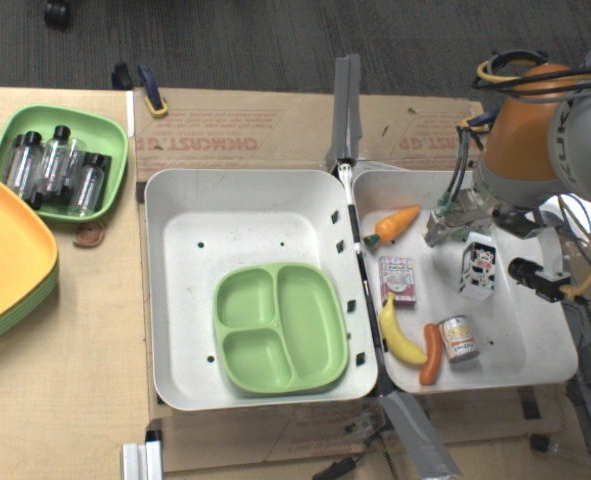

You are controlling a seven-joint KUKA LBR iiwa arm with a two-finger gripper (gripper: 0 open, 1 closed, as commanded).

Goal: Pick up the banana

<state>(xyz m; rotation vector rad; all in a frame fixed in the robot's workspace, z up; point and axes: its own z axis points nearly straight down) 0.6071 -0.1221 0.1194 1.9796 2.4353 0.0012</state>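
- Nearest me, I saw the right bin [535,363] holding the banana [399,334], a sausage [430,354], can [459,338] and carrot [396,223].
- Left bin [175,268] held a green tray [280,326].
- Claw [453,223] hung near the carrot; I couldn't tell its grip.

Hemmed in at lower centre: yellow curved banana [400,333] against white bin wall [367,298], orange-red sausage [431,352] touching, pink card box [398,279] above. Open overhead.

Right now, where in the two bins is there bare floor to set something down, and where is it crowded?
Left bin: bare floor above the green divided tray and along its left side. Right bin: bare at the far right beyond the can. Crowded along its left wall, where the carrot, pink box, banana and sausage sit close together.
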